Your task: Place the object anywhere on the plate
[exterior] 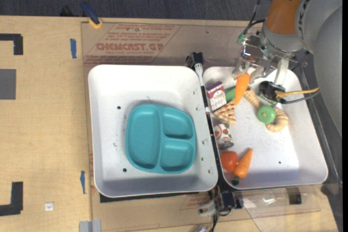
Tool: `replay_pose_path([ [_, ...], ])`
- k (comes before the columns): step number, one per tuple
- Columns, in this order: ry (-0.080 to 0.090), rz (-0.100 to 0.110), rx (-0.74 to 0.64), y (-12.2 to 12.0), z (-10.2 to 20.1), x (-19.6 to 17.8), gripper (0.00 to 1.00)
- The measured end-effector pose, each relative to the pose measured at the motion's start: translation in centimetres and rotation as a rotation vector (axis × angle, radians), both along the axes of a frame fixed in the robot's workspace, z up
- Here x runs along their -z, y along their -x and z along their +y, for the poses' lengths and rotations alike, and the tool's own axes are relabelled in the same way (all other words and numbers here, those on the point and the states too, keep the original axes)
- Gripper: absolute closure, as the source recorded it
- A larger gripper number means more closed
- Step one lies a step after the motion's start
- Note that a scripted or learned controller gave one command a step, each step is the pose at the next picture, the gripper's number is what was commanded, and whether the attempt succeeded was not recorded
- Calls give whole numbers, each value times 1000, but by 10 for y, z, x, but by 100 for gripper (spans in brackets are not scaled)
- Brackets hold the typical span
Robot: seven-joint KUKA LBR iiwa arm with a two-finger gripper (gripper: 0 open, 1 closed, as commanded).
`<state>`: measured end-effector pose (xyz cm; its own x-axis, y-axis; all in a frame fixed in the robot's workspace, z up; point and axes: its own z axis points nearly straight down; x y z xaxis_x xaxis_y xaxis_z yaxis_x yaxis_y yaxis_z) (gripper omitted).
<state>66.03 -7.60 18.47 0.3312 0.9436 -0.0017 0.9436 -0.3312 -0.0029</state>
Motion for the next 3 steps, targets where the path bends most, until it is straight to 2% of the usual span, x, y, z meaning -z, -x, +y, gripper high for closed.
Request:
replay_pose_path([
  [1,-4,0,43,66,60,1,100],
  [2,-3,2,93,93,120,1,100],
  [3,6,-19,80,97,134,17,100],
])
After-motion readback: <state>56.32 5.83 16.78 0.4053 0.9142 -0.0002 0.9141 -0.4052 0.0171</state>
